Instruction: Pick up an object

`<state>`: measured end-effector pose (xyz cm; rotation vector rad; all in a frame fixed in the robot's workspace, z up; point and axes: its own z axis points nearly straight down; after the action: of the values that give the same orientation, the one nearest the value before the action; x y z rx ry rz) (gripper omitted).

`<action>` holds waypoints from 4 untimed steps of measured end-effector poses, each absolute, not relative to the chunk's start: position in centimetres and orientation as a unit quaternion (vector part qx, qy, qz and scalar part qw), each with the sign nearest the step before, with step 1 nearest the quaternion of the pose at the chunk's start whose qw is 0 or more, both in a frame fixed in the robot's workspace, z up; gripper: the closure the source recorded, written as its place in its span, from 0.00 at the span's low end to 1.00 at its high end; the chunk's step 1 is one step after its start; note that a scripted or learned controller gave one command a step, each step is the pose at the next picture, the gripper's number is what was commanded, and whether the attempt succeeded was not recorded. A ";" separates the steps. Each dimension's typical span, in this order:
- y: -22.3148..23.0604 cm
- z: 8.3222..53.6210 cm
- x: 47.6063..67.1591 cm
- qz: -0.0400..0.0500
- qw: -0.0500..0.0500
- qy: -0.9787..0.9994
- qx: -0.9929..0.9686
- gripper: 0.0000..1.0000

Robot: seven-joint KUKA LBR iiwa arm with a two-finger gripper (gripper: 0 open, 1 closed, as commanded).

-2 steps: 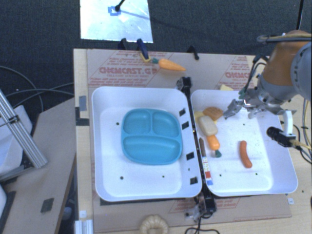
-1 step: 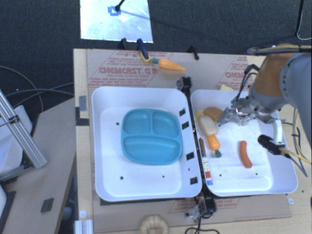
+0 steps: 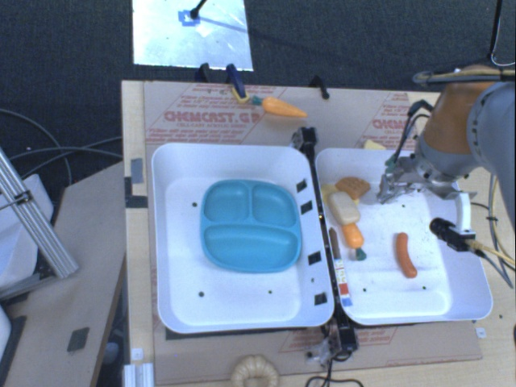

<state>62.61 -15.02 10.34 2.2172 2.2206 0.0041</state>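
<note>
The gripper [image 3: 390, 185] hangs just beside the cookie [image 3: 353, 187] in the right bin [image 3: 451, 301]; jaws' state unclear.

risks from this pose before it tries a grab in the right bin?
1. The end effector hovers over bare floor of the right bin, beside the cookie; closing here likely grabs nothing.
2. The cookie, cream block and small carrot cluster together; a descent there may push them or catch two.

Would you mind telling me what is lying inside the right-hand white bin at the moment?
The right bin holds a waffle-like biscuit, a cream block, an orange carrot piece and a sausage. The gripper covers some floor.
</note>
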 end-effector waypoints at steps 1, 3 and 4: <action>-14.5 14.8 62.8 0.002 0.002 0.709 0.706 1.00; -14.2 22.6 62.2 0.001 0.002 0.709 0.705 1.00; -9.9 22.5 62.8 0.001 0.001 0.710 0.704 1.00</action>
<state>62.78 -9.85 22.52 2.2109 2.2301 0.0035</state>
